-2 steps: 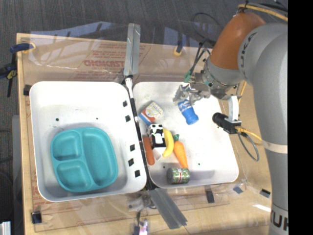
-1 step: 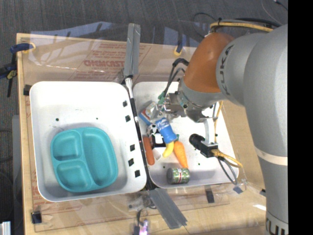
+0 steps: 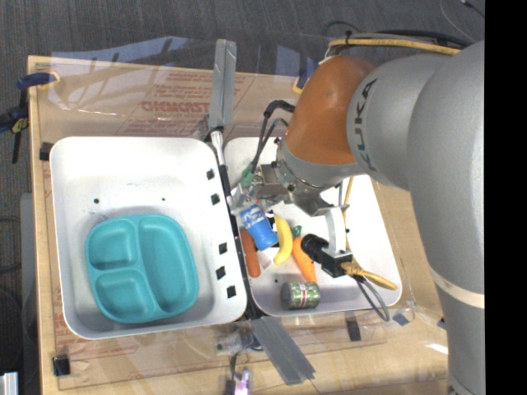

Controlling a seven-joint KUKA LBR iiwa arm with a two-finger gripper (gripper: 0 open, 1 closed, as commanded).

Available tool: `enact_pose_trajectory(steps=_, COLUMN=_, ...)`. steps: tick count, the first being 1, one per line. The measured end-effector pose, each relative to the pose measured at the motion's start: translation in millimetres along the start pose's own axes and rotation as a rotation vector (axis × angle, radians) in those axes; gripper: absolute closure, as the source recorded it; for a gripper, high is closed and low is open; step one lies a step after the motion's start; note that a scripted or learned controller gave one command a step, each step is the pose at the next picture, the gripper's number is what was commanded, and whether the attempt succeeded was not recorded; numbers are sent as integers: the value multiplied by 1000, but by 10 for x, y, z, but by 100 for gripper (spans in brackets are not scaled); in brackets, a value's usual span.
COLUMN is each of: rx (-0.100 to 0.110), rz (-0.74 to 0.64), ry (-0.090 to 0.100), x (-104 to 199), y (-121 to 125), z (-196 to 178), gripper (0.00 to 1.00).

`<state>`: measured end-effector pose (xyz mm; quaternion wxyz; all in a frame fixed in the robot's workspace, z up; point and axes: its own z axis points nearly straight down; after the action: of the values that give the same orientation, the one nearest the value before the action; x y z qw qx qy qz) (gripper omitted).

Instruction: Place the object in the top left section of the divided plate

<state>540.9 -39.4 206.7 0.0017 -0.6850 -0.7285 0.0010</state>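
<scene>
One word, "KUKA", reads on the arm [image 3: 387, 138]; whether the tool [image 3: 262, 189] grips anything, I cannot tell.

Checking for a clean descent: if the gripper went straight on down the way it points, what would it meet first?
Probably the blue object in the right bin, directly beneath the gripper; depth is hard to judge here.

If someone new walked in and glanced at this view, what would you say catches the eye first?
First, the big grey arm with its orange band, reaching in from the right and covering much of the right bin. Next, the teal divided plate lying alone in the left bin. Then the colourful clutter under the arm: a blue bottle, a banana, a carrot and a green can.
</scene>
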Motion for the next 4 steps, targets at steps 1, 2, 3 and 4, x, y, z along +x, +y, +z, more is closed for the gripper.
enact_pose_trajectory(steps=1, rx=0, rz=-120, ry=0, x=597, y=-505, z=-446, gripper=100)
enact_pose_trajectory(steps=2, rx=-3, rz=-478, ry=-3, x=1445, y=-33, z=-333, gripper=100)
enact_pose_trajectory(steps=3, rx=0, rz=-507, ry=-3, x=2132, y=-170, z=-284, gripper=100)
enact_pose_trajectory(steps=4, rx=1, rz=-511, ry=-3, x=2192, y=-474, z=-133, gripper=100)
